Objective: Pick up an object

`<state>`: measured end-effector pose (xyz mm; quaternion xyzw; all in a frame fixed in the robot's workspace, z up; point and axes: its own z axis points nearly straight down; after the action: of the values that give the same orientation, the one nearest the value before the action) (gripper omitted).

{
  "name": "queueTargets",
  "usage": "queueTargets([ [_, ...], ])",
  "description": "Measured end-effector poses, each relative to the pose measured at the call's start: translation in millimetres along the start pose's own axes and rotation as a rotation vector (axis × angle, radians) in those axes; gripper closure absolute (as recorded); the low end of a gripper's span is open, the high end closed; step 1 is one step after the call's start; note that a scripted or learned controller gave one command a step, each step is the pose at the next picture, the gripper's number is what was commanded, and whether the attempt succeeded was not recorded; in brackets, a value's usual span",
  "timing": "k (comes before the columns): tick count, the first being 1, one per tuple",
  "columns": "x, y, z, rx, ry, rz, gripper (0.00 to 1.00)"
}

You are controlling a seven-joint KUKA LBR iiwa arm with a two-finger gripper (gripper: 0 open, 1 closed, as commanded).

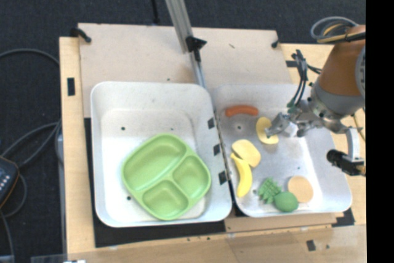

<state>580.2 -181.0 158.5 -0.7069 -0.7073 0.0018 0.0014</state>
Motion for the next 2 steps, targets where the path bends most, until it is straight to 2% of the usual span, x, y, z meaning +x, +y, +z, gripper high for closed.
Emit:
queueTargets([
  [1,-0.9,-0.8,52.9,-0.001,-0.001,0.001,0.0],
  [2,-1.9,0.7,38.5,-0.008,-0.001,0.004,1.0],
])
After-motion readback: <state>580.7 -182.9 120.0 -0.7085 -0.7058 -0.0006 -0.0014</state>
